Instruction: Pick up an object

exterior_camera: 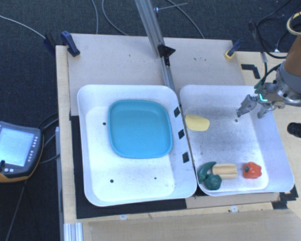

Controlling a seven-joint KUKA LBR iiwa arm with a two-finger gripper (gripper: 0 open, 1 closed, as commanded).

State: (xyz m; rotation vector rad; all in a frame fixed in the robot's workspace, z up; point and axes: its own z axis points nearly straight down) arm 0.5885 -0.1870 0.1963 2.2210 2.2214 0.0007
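Observation:
My gripper (254,108) hangs over the upper right part of the right bin (271,134), open, with nothing between its fingers. A yellow lemon-like piece (197,123) lies at that bin's left wall, well left of the gripper. Along the bin's near edge sit a green pepper-like toy (209,175), a tan block (224,170) touching it, and a red tomato-like toy (251,170). These three lie far below the gripper in the view.
A blue square plate (140,128) fills much of the left bin (90,134). A metal pole (150,21) slants over the bench toward the gap between the bins. A teach pendant (12,149) lies off the bench at left.

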